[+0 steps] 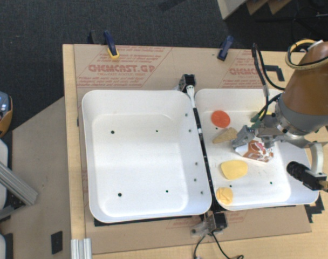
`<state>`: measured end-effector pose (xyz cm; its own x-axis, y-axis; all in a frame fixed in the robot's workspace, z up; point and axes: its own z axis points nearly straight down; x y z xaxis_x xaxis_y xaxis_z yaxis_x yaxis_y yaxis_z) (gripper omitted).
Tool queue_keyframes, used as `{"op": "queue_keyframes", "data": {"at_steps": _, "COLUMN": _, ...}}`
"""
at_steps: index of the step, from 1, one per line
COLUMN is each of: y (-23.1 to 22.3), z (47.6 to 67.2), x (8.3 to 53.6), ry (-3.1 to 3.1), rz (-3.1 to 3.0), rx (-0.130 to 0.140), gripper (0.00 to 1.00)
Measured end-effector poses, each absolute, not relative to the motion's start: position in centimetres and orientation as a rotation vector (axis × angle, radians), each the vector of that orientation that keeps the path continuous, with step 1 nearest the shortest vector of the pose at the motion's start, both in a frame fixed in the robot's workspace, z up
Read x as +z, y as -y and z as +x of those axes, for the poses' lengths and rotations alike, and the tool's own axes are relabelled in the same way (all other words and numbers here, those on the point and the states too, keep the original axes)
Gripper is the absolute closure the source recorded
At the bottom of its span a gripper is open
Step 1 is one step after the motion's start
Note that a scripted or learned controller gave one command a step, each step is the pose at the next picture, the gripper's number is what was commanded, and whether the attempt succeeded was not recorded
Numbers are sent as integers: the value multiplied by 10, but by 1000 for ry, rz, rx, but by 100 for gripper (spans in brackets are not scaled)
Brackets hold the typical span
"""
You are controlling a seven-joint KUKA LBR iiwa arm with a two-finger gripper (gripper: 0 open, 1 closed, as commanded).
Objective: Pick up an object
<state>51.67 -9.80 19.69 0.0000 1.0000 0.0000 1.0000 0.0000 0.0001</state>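
The right bin (272,194) holds several small objects. A red disc (220,118) lies near its far left side, with a tan wedge (224,136) just in front of it. A yellow lump (234,169) sits mid-bin, and a smaller orange-yellow ball (224,195) rests at the front left corner. A red-and-white packet (259,152) lies right of the tan wedge. My gripper (254,143) hangs directly over the packet's far edge and covers part of it. Whether it touches the packet I cannot tell.
The left bin (99,112) sits beside the right one, parted from it by a black strip (200,144). The arm's orange band (311,90) and cables (261,74) hang over the right bin's far right corner. Blue clamps (111,45) hold the cardboard base.
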Motion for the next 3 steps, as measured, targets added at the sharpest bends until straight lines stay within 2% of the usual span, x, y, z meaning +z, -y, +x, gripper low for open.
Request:
{"op": "queue_keyframes", "data": {"at_steps": 1, "y": 107, "z": 476, "x": 122, "ry": -2224, "rz": 2231, "rx": -8, "gripper": 0}}
{"op": "queue_keyframes", "data": {"at_steps": 2, "y": 107, "z": 479, "x": 136, "ry": -2217, "rz": 2221, "rx": 1, "gripper": 100}}
{"op": "queue_keyframes", "data": {"at_steps": 3, "y": 108, "z": 480, "x": 146, "ry": -2215, "rz": 2220, "rx": 2, "gripper": 100}}
